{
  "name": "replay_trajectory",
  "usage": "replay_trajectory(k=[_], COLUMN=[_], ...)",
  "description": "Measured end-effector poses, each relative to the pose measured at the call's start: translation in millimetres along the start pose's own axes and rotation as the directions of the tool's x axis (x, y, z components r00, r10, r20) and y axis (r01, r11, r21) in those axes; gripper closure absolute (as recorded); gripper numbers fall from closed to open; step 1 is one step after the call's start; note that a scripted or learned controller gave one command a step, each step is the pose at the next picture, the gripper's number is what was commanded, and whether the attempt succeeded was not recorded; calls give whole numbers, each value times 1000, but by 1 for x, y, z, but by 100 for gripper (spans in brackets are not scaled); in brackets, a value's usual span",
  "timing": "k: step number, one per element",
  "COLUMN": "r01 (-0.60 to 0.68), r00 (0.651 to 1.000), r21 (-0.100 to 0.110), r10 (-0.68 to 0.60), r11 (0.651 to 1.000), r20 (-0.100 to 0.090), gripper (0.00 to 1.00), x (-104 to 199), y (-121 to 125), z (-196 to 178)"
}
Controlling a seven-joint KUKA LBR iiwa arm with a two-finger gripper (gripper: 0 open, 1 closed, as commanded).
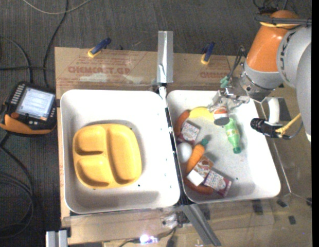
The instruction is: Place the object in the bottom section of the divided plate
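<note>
We observe the gripper over the upper part of the right bin, reaching in from the right on the grey arm with its orange band. Whether the claw is open or closed cannot be determined from this view, and we see nothing that is plainly held by it. Directly at its tip sits a small white-and-red object, touching or just under the claw; we cannot tell which. Just beside it to the left lies a yellow item, and just below and to the right lies a green bottle, tilted on its side. Further down the bin we record an orange carrot with a green top, a white egg-like piece, and several small printed packets clustered toward the lower left corner. The yellow divided plate rests in the left bin, well apart from the claw, with all its sections bare. A handheld controller lies on the floor to the left of the bench.
</note>
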State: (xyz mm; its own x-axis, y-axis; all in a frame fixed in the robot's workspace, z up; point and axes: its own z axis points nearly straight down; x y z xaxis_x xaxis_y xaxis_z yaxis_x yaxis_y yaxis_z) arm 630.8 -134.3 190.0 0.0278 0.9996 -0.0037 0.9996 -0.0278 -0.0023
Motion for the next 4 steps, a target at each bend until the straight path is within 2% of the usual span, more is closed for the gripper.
replay_trajectory(k=[1, 2, 3, 4], r01=[-14, 93, 349, 563], r00=[1000, 996, 937, 827], r21=[-1, -2, -1, -3], r10=[14, -93, -349, -563], r11=[1000, 996, 937, 827], r20=[-3, 0, -4, -4], gripper=[100, 100, 100, 100], x=[-24, 33, 98, 166], y=[24, 37, 16, -28], z=[-12, -37, 7, 6])
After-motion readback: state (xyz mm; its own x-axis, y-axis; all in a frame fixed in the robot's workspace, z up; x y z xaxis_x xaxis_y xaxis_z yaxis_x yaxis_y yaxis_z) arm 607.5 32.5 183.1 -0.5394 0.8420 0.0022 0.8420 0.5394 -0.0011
